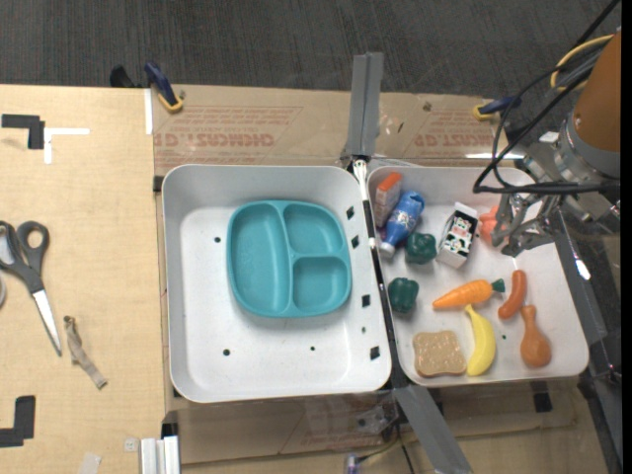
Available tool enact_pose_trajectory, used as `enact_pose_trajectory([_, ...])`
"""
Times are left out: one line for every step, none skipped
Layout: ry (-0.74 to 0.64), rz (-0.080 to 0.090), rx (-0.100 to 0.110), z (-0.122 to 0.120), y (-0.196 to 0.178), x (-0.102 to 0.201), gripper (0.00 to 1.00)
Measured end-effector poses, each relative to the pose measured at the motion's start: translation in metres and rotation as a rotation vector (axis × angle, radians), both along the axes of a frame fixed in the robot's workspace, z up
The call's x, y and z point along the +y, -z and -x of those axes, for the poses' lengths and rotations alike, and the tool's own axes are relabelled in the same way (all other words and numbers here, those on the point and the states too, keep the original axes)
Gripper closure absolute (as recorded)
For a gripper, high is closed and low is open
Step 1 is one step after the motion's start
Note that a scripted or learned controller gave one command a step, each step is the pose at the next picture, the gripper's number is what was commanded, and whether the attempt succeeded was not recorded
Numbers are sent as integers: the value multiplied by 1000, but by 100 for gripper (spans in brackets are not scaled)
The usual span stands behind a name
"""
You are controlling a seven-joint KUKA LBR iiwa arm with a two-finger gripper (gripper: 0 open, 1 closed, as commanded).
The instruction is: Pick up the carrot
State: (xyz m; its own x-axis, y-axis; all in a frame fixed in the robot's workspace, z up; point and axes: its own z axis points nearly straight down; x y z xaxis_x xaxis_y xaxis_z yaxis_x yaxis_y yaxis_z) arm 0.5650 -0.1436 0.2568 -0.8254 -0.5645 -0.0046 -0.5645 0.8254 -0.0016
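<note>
The carrot (464,294) is orange with a green top and lies flat in the middle of the right bin (568,294), its green end pointing right. My gripper (519,233) hangs over the bin's upper right part, above and to the right of the carrot and clear of it. A small salmon-coloured item (490,227) sits just left of the gripper.
Around the carrot lie a banana (481,342), a bread slice (438,354), a red sausage (512,295), an orange drumstick (534,340), two green peppers (402,292), a white carton (457,235) and a blue bottle (402,217). The left bin holds a teal divided plate (291,258).
</note>
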Motion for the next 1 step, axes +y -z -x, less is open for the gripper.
enact_pose_trajectory([0,0,0,0,0,0,0])
